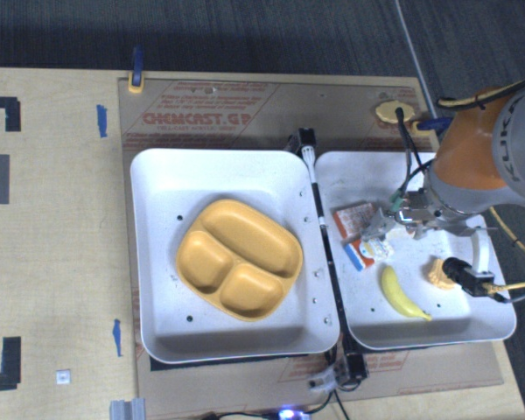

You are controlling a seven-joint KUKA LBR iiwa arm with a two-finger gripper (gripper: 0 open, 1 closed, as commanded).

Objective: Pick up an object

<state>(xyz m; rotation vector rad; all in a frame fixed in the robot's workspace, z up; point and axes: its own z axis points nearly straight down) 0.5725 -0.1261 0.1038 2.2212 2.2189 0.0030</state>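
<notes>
Gripper [392, 220] is reaching down in the right bin [499, 322], touching a red and white packet [359, 226] (cannot tell its grip). Banana [401, 292] is lying just nearer.

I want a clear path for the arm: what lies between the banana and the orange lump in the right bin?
In the camera view, bare white bin floor separates the banana from the orange lump.
</notes>
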